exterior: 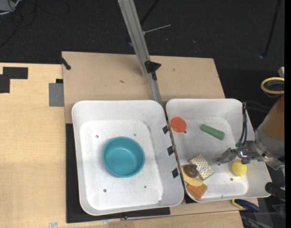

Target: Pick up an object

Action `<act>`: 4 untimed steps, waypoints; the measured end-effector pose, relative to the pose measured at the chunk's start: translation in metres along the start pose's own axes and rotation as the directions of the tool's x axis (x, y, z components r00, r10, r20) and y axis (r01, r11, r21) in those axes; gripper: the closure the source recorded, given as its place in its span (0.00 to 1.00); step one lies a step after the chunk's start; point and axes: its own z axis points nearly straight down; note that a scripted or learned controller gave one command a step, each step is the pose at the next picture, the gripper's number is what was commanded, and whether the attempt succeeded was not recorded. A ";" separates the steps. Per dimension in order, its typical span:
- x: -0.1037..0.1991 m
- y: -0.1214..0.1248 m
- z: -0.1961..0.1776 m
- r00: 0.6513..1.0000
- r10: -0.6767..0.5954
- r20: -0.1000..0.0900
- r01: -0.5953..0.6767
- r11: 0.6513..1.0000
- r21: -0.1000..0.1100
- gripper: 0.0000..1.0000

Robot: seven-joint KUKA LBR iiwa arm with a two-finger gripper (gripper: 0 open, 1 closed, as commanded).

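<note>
two shallow white bins are sitting side by side on the counter in the lower half of the frame. the left bin is holding a round teal bowl, resting upright a little left of its centre. the right bin is holding the rest: an orange disc near its upper left corner, a green cylinder lying at a slant to the right of the disc, a yellow ball toward the right wall, and a cluster along the lower left edge. in that cluster a patterned block is lying tilted, touching a brownish piece on its left, with a yellow curved piece below that and an orange-brown piece at the bin's bottom rim.

the arm is reaching in from the right edge of the frame, and its pincer is hanging over the right part of the right bin, just above and left of the yellow ball in the picture. its tips are small, dark and blurred, so whether they are apart or together cannot be told; nothing is visibly sitting between them.

the arm is being cut off by the frame's right side. the cluster pieces are overlapping, so their exact shapes are hard to make out. a metal rail is slanting down from the top of the frame toward the gap between the bins.
</note>
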 end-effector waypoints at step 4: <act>-0.004 -0.002 -0.054 1.000 0.001 0.002 -0.001 1.000 -0.005 1.00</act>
